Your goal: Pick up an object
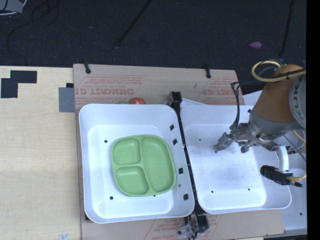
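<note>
A light green divided plate [143, 164] with three compartments lies flat in the middle of the left bin [95, 134]. My gripper [231, 146] hangs low over the upper middle of the right bin [210, 184], well to the right of the plate. Its two fingers [220, 145] are spread apart and open, with nothing between them. The orange-banded wrist [274, 100] rises behind it at the right.
A small red object [137, 101] and a bit of green [121, 102] peek out behind the left bin's far wall. A black divider rail [182, 149] runs between the bins. A black fitting with cable [279, 175] hangs off the arm over the right bin's right side.
</note>
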Available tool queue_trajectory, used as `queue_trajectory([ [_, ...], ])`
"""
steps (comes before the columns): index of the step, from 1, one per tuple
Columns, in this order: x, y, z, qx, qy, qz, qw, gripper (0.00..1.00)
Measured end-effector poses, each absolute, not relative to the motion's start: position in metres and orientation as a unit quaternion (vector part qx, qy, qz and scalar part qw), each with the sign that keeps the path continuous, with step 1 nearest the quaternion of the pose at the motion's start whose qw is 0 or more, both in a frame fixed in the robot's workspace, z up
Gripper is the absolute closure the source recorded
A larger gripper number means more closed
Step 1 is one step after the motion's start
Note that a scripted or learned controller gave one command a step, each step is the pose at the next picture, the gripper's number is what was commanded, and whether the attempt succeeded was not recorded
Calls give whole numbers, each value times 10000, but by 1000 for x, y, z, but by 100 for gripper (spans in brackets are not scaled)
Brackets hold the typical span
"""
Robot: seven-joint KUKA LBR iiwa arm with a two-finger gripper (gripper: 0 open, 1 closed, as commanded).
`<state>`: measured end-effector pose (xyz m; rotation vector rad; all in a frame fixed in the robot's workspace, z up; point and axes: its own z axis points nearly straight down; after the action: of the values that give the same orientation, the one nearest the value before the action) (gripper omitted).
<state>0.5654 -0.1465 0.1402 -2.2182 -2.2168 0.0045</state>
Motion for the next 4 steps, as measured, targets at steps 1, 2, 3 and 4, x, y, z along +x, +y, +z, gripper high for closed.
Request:
queue_trajectory([
  [1, 566, -148, 152, -7082, -7060, 13, 23, 100],
  [2, 567, -147, 216, -7067, -7075, -11, -17, 100],
  [3, 568, -148, 268, -7067, -7075, -5, -9, 100],
  [4, 575, -96, 272, -7055, -7087, -2, 8, 100],
])
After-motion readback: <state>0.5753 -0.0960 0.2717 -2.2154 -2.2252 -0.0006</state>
